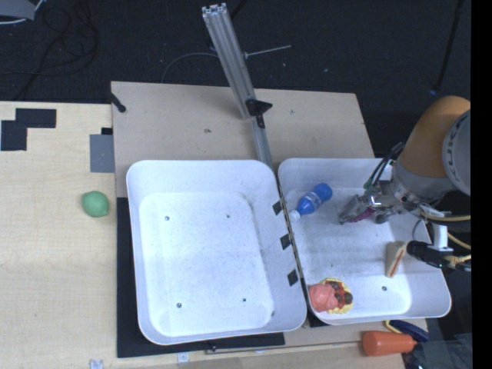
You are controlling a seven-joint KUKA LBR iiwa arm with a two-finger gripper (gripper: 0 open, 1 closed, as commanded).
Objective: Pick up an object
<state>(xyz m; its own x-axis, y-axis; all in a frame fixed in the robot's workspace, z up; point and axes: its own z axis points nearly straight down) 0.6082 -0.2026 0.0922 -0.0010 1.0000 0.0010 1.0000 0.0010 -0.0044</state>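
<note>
In the right bin (361,302) lie a small blue-capped bottle (310,200) near the upper left, a red and yellow soft toy (331,296) at the front left, and a tan stick-like piece (395,257) toward the right. My gripper (362,212) hangs low over the bin's upper middle, right of the bottle and apart from it. Nothing shows between its fingers.
The left bin (201,252) sits beside the right one. A green ball (96,204) rests on the bench at far left. An orange object (387,342) lies below the right bin's front edge. A metal rail (234,60) slants up behind the bins.
</note>
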